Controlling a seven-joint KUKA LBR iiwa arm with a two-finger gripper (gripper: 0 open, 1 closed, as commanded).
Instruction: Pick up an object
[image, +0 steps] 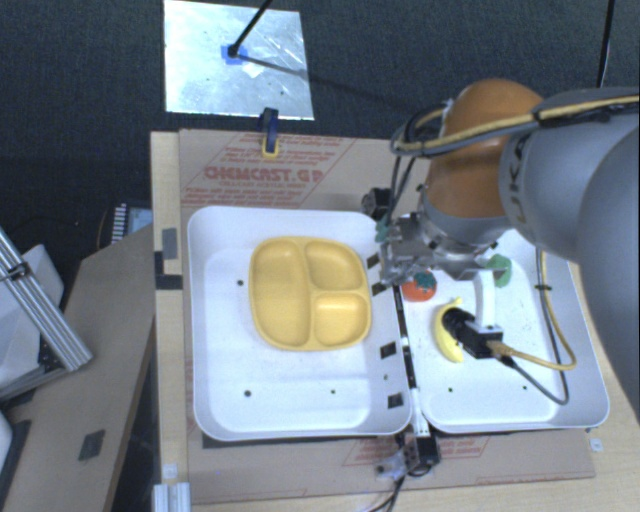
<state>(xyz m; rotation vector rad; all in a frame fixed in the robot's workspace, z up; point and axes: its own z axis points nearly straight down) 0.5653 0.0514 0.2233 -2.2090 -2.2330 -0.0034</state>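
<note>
Gripper (418, 268) sits directly over red object (420, 288); jaw state unclear, probably pre-grasp; descend straight, avoid banana (447, 335) just beyond.

Two shallow bins (300, 410) at the centre of the frame, of smooth white plastic with a soft shine. In the left bin, a divided yellow tray (308, 293), also plastic, smooth and a little glossy. Under the bins, a brown cardboard sheet (262, 168), matt, with red printed letters. At the top left, a crinkled silvery foil sheet (238, 58), reflective. Around it, a dark floor covering (80, 90), rough and matt like carpet. At the upper right, the arm (575, 160), matt grey with a glossy orange band (480, 150). At the left edge, ribbed aluminium profiles (40, 310) with a dull metal look.
</note>
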